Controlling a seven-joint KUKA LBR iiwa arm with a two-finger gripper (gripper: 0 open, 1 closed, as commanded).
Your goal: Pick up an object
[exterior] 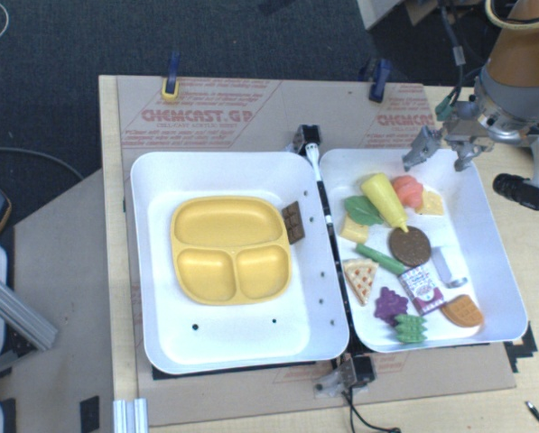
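Note:
My gripper [443, 155] hangs above the far edge of the right bin [502, 253], fingers spread and nothing between them. Below and left of it lie toy foods: a yellow bottle [385, 199], a red-orange ball [407, 190], a green leaf [363, 211], a brown round patty [410, 245], a pizza slice [361, 280], purple grapes [390, 305], a green piece [411, 329], a purple-labelled packet [421, 289] and an orange cookie [463, 312].
The left bin [152, 269] holds a yellow divided plate [230, 248] with a small brown chocolate bar [293, 223] at its right edge. Blue clamps [378, 78] sit at the board's far edge. A black post [307, 138] stands between the bins.

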